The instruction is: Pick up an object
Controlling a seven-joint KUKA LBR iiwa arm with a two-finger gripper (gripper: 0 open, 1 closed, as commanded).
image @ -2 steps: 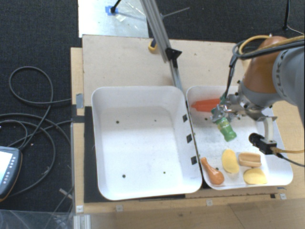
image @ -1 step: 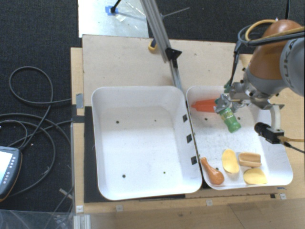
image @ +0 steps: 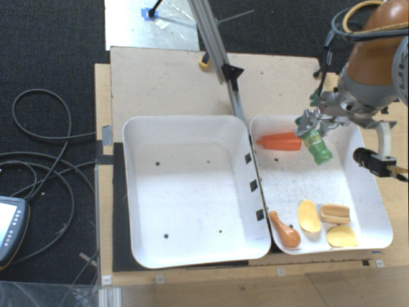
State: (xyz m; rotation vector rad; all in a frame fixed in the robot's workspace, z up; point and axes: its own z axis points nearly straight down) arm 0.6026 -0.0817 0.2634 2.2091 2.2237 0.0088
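Note:
My gripper [image: 308, 124] hangs over the far part of the right bin [image: 374, 200]. A small green bottle [image: 318, 148] sits tilted between its fingers, top end in the grip and body pointing down to the right, above the bin floor. Just left of it an orange carrot [image: 279, 142] lies against the bin's far wall. At the near end of the same bin lie a brown drumstick [image: 285, 230], a pale yellow slice [image: 308, 216], a tan bun [image: 335, 213] and a yellow piece [image: 342, 236].
The left bin [image: 137, 190] stands beside the right one, with a divider with black clips [image: 254, 185] between them. A slanted metal pole [image: 214, 37] crosses the board behind the bins. Cables [image: 38, 146] lie on the floor at left.

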